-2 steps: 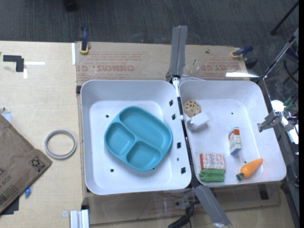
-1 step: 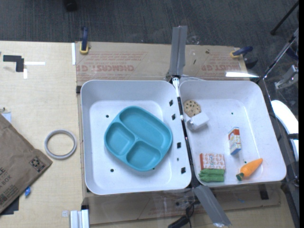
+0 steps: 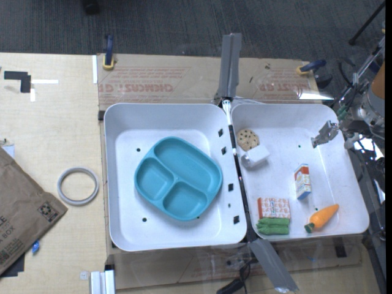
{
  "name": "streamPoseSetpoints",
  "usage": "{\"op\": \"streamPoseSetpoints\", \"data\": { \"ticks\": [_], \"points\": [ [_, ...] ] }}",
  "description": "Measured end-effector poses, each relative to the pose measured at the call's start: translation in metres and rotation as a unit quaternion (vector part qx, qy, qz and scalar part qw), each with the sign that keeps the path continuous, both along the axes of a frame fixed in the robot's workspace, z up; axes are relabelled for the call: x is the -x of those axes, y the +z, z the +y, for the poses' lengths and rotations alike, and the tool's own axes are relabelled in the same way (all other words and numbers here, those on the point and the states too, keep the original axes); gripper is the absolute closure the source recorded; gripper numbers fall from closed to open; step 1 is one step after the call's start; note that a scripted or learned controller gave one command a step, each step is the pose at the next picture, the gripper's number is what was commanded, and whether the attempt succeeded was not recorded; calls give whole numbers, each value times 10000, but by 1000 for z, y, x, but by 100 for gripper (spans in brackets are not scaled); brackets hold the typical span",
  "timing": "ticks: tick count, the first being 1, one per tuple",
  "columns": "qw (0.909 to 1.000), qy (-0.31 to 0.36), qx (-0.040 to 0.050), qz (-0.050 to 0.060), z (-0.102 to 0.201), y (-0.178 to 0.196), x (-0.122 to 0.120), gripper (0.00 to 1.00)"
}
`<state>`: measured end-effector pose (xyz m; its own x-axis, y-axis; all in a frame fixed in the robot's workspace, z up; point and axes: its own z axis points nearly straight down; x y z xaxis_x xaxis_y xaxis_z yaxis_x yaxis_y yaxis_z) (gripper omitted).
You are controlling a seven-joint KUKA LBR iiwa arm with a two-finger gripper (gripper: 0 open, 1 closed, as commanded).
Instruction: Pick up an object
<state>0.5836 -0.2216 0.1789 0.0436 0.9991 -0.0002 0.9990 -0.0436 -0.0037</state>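
Two white bins side by side on the table (image 3: 55, 97), seen from the fixed overhead camera. Left bin (image 3: 116, 182): one blue divided plate (image 3: 177, 177). Right bin (image 3: 349, 182): cookie (image 3: 247, 139) near the divider, small white block (image 3: 255, 157) just below it, milk carton (image 3: 302, 182) mid-bin, carrot (image 3: 322, 217) toward the front right, red-and-white packet (image 3: 274, 207) with a green pea pod (image 3: 272, 226) touching its lower edge. Tape ring (image 3: 78, 185) and cardboard box (image 3: 21, 216) lie on the table, left of the bins.

Tool (image 3: 323, 135) hangs over the right bin's upper right part, nothing between its prongs; whether they are spread or pressed together, cannot tell at this size.

Judgement: reach stage, no pick made. Milk carton is the nearest candidate and stands well apart from its neighbours. Best approach: centre above it, straddle its narrow sides, descend straight. Avoid the packet and pea pod pair, since they touch.
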Motion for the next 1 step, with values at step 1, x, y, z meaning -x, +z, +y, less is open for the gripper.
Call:
{"op": "streamPoseSetpoints", "data": {
  "ticks": [1],
  "points": [
    [10000,90,-2,-8,20,-70,44,0]
  ]
}}
